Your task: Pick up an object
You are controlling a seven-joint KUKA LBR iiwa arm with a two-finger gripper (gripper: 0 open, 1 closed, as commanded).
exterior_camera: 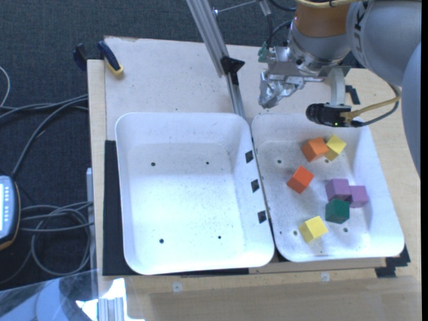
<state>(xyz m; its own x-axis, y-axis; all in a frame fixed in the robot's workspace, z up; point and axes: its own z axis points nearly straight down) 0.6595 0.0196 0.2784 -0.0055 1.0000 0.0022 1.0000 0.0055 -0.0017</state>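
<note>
- Right bin: six blocks — two orange, two yellow, one purple, one green.
- Left bin: bare white floor.
- Gripper: above the right bin's far-left corner; whether its fingers are parted or hold anything, I cannot tell.

Dark carpet floor with loose cables around a pale wooden bench.

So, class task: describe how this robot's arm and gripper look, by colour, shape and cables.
The arm is rounded and grey, with an orange band above the wrist. Thin cables loop around it. The gripper is small, metallic and silver-grey, with a black part beside it.
</note>
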